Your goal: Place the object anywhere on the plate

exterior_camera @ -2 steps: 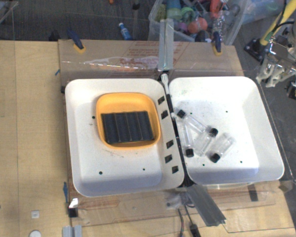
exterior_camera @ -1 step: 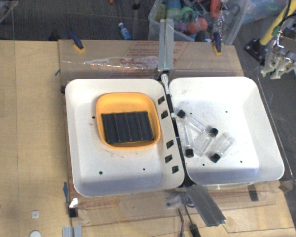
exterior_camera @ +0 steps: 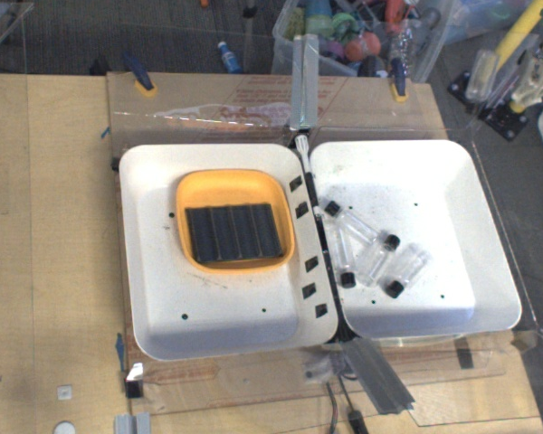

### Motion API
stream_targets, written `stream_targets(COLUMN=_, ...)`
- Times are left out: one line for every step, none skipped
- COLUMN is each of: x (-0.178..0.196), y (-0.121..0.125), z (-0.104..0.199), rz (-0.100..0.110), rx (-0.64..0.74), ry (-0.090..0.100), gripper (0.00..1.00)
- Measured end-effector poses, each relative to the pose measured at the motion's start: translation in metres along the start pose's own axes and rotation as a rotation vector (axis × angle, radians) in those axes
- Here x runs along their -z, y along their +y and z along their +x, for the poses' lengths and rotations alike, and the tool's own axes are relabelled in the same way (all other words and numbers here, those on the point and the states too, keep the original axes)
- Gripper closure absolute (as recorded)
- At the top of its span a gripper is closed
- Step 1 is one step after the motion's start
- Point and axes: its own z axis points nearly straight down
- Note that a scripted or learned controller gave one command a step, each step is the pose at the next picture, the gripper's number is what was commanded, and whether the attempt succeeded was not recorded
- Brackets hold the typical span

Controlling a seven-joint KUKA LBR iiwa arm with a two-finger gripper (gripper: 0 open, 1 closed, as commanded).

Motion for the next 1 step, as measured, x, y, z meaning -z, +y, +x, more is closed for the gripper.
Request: stream_targets(x=0.0435, y=0.0003, z=-0.0002, rz=-0.002, rx=0.257, ry=-0.001, gripper=1.0)
